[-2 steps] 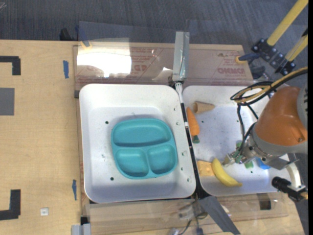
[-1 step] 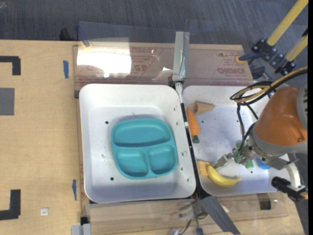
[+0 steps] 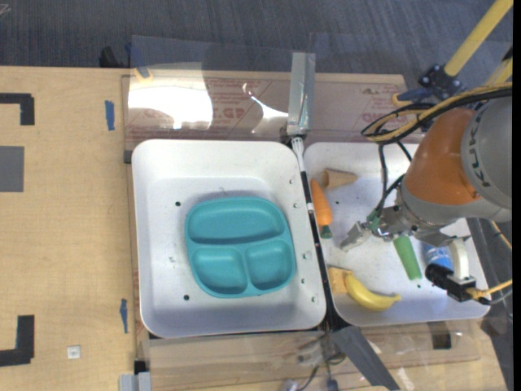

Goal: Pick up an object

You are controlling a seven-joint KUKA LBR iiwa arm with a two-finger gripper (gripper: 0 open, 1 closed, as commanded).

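Glossy white right bin (image 3: pixel 358 304): metal hand (image 3: pixel 356 236) hovers, grip unclear, near curved yellow banana (image 3: pixel 368 293).

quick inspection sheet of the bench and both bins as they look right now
surface: two white bins side by side, left bin, right bin, on a wooden bench
job's things: carrot, banana, green piece, tan wedge, blue item, all in the right bin
clutter: teal divided tray in the left bin
grippers: gripper low over the right bin, nothing seen between its fingers
cables: yellow and black cables by the arm
surroundings: grey carpet, blue tape, clear sheet
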